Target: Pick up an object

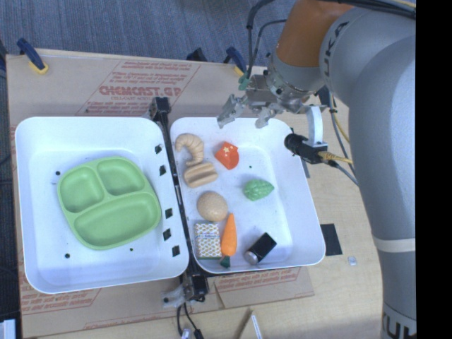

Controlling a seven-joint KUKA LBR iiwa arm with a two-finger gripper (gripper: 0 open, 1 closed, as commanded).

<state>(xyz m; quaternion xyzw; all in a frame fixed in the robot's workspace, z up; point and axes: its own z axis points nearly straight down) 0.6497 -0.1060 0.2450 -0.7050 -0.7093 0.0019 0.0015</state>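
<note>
White plastic bins sit side by side on the cardboard-covered bench, and nothing has been lifted yet: the gripper (246, 113) hangs over the far rim of the right bin (300, 210) with its jaws spread and nothing between them. Every candidate for the pick lies in that bin. Taking the red strawberry toy (227, 155) as landmark, the croissant-shaped toy (189, 145) lies just beside it toward the divider, the tan wooden piece (200, 173) just nearer the camera on that side, the green leafy toy (258, 189) nearer and toward the arm. The round beige toy (211, 205), carrot (229, 236), small box (207, 239) and black cylinder (260, 247) crowd the near end, several touching. My judgement: the whole grasp remains. The strawberry has open floor around it, so a descent there risks least; near-end items leave little finger room. The left bin (35, 189) holds a green divided plate (109, 202).
</note>
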